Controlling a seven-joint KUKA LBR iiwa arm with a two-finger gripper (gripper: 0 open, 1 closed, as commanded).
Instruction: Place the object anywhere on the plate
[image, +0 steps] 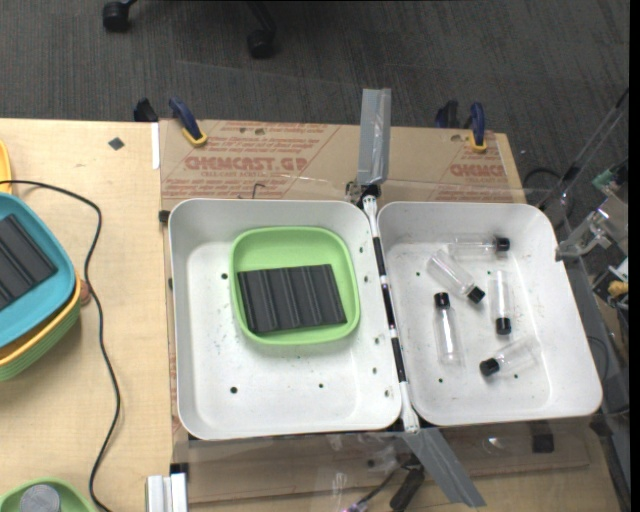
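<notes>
A green, rounded-square plate (290, 241) sits in the left white bin (200, 380), toward its back. A dark ridged slab (293, 298) lies flat across the plate's middle. The right white bin (560, 390) holds several clear vials with black caps, all lying on their sides. One vial (475, 246) is at the back, another (455, 276) sits just in front of it, and two (445, 330) (500, 298) lie lengthwise in the middle. A short vial (510, 355) rests nearest the front.
A stack of teal, yellow and green dishes (30, 300) stands on the wooden table at the far left. A black cable (100, 330) runs beside it. Clamped cardboard (260, 160) lies behind the bins. Cables and hardware (600, 240) crowd the right edge.
</notes>
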